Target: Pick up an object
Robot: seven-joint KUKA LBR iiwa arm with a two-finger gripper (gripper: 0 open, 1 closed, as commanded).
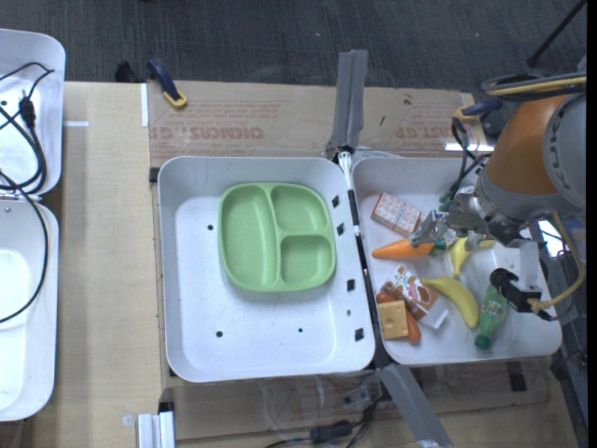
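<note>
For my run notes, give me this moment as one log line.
arm: over right bin | gripper: at carrot, grasp unclear | also there: banana, green bottle | left bin: green tray

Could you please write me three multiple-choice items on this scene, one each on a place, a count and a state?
1. Where does the green plate lie?
A. left bin
B. right bin
C. bare bench

2. How many compartments does it have?
A. two
B. three
C. five

3. What stands nearest the end effector?
A. the carrot's thick end
B. the green bottle
C. the plate

Answers: 1 A, it lies in the left bin. 2 B, one long and two smaller. 3 A, the carrot lies just below the tip, in the right bin.
</note>
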